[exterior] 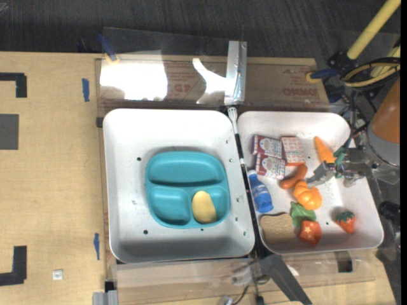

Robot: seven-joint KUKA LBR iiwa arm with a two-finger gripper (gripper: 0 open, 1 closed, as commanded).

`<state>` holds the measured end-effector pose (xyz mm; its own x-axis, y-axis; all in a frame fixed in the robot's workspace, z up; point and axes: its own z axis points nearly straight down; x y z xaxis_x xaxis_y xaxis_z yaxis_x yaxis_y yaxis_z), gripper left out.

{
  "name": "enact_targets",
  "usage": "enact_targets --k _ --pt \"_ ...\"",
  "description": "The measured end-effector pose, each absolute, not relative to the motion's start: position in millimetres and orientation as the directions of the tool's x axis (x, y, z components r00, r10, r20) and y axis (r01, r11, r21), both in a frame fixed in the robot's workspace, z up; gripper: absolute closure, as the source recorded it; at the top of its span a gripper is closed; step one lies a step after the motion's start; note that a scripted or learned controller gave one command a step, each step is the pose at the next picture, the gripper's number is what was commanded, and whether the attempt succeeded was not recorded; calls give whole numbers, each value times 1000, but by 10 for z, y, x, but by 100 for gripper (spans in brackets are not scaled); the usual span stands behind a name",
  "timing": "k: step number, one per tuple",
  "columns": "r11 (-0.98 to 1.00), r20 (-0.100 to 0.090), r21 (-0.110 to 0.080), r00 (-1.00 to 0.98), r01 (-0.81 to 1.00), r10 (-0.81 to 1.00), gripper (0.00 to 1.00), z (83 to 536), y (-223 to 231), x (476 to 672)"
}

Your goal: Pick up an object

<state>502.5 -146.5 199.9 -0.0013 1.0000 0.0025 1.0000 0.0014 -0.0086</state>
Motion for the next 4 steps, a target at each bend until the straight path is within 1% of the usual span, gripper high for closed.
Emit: enact_targets --k 1,2,3,4 --pt "-43 1 -4 43 999 999 0 914 -1678 5270" --pt "-46 2 -10 46 999 999 100 969 -1688 5253" --pt "-49 -5 9 49 999 999 100 888 -1629 5710" --pt "93 -5 9 -93 996 996 100 881 -1571 6363"
